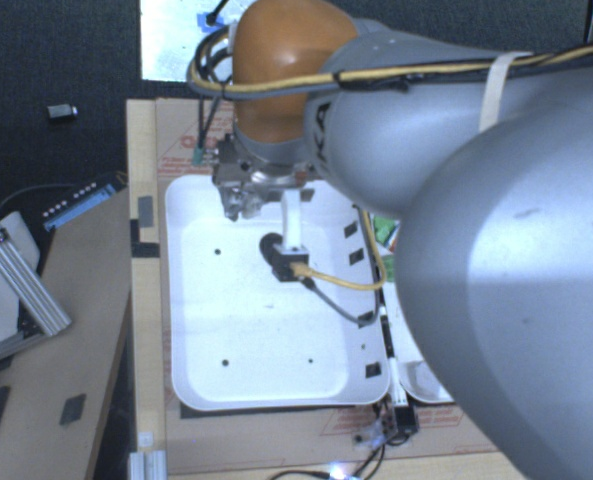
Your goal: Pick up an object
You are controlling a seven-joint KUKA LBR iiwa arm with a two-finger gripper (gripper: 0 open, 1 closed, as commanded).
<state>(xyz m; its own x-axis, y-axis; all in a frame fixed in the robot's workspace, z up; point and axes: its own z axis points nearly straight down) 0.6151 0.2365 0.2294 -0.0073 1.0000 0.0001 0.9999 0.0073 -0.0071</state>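
My gripper (pixel 239 204) hangs below the orange band of the arm, over the far left part of the left white bin (pixel 206 368). I see nothing held at the gripper. A small green object (pixel 384 231) peeks out in the right bin, just past the divider, mostly hidden by the arm. The arm covers most of the right bin (pixel 428 386).
The big grey arm fills the right and upper part of the view. The left bin's floor shows a few small dark dots. A wooden bench edge (pixel 141 298) runs along the bin's left, with a metal rail (pixel 21 288) beyond it.
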